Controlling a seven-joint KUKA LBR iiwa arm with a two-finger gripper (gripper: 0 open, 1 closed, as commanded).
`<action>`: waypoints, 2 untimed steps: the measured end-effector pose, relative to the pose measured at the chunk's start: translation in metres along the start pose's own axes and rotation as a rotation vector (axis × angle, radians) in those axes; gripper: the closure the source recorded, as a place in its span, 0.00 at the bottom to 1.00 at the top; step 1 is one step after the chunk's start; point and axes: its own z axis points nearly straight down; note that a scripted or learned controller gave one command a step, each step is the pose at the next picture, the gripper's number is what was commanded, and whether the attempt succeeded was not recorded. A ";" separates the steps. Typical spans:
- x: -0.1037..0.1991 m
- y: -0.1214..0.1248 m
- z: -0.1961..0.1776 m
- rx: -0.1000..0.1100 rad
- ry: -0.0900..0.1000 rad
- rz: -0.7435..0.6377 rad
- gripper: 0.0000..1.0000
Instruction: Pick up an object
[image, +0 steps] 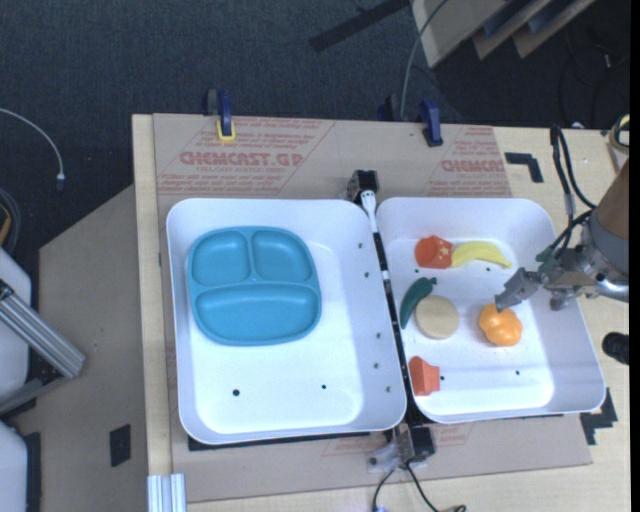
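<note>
1. Orange pepper (500, 326) sits in the right bin (570, 385), right-centre of it, looking like a small toy bell pepper. It's roundish and lumpy, so no real long axis; I can't tell which way its stem end faces.
2. It's glossy orange, smooth like plastic, with a brighter patch on top.
3. The gripper (522, 290) is just above and beside the pepper, coming in from the right. One dark finger slants down-left toward it, tip very near or touching its top. Can't tell if the fingers are spread or pressed together, and nothing is visibly pinched.
4. Others in that bin: a curved yellow banana (482, 254) lying roughly left-right, touching a red tomato (433, 252); a green chili (414, 299) slanted, tip down-left; a flat, round, pale beige cookie (437, 318) just beside the chili; a boxy red-orange block (424, 376) near the front left corner.
5. Left bin (200, 400) holds a matte blue divided plate (255, 285) with three compartments.
</note>
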 end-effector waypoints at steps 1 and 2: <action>0.001 0.003 -0.007 -0.014 -0.003 -0.004 0.00; 0.000 0.007 0.056 -0.008 -0.001 -0.003 0.00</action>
